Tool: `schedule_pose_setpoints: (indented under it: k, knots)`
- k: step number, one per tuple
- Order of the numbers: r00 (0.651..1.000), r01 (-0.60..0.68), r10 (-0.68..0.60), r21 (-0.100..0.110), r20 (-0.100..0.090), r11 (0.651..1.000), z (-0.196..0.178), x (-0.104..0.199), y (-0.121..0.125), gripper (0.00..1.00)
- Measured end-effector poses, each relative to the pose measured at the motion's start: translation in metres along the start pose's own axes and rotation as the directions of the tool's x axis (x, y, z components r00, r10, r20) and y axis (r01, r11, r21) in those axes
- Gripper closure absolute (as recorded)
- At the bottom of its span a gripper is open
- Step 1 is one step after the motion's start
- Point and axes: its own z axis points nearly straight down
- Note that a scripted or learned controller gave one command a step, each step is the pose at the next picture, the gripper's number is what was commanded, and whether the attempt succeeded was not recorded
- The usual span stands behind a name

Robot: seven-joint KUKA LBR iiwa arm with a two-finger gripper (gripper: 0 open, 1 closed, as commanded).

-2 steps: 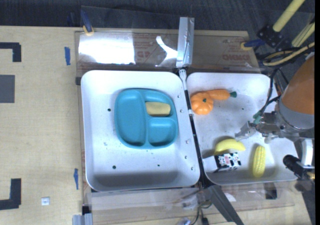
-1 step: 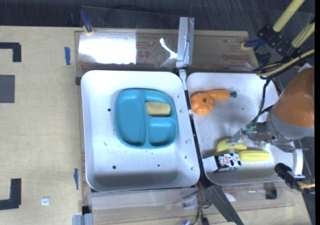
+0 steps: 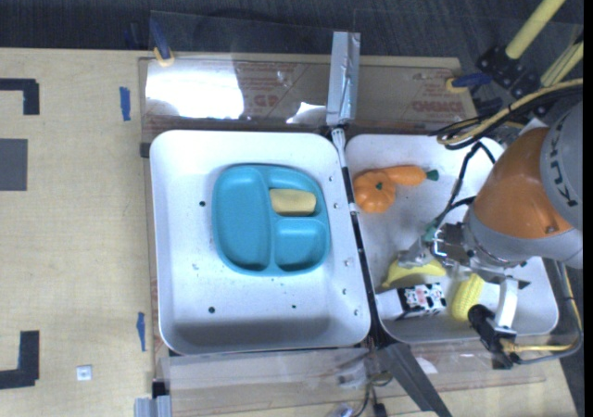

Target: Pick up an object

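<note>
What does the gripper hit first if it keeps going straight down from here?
Probably the banana in the right bin. The gripper sits right over it, pointing down. Depth is unclear from above, so it may already be touching.

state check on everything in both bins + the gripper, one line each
blue divided plate: flat in left bin
yellow piece: lying in the plate's upper right compartment
orange pumpkin: resting in right bin
carrot: lying beside pumpkin
banana: lying near gripper
gripper: low over right bin
</note>
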Motion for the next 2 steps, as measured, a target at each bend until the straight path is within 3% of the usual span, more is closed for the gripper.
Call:
schedule_pose_setpoints:
  k: [1,2]
  knots:
    - [1.0,0.026,-0.026,0.028,-0.001,0.999,-0.039,0.009,0.069,0.0]
    - [0.947,0.323,-0.323,0.026,-0.009,0.946,-0.086,0.041,0.071,0.0]
